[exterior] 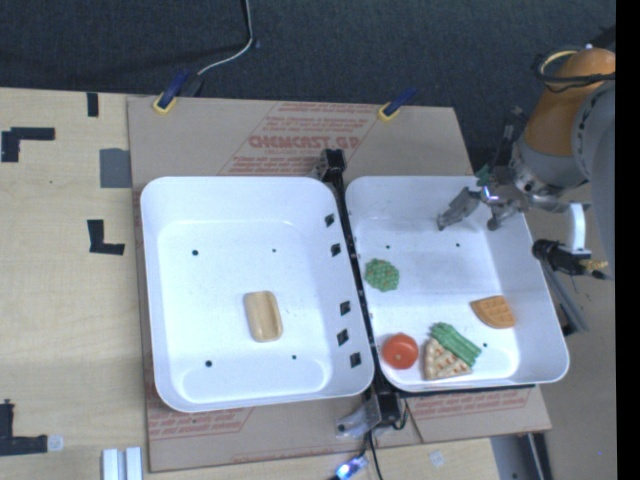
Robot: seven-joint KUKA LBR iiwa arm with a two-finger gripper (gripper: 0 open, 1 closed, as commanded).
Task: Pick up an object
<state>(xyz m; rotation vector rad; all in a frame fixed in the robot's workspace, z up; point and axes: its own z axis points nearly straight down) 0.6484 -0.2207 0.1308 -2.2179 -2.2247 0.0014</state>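
The hand [468, 209] hangs over the upper right part of the right bin [420, 200], near that bin's far right corner, with its two fingers spread apart and nothing between them. Behind it the grey arm [590, 158] comes in from the right, the orange band [565, 108] sitting just above the wrist. Below and to the left of the hand, close to the divide between the bins, a green broccoli-like piece [381, 274] lies on the white floor. Farther down, against the right wall, rests an orange, bun-shaped piece [493, 311]. Along the near edge of the same bin sit three things close together: a red tomato [400, 350], a tan waffle-patterned wedge [443, 361] just beside it, and a green pod-like piece [456, 341] touching the wedge's upper right side. All of these lie well apart from the hand. The left bin [180, 218] holds a tan bread roll [263, 315] near its middle, slightly toward the front. Both bins stand side by side on a brown cardboard sheet [290, 138] that lies on the counter [60, 268].
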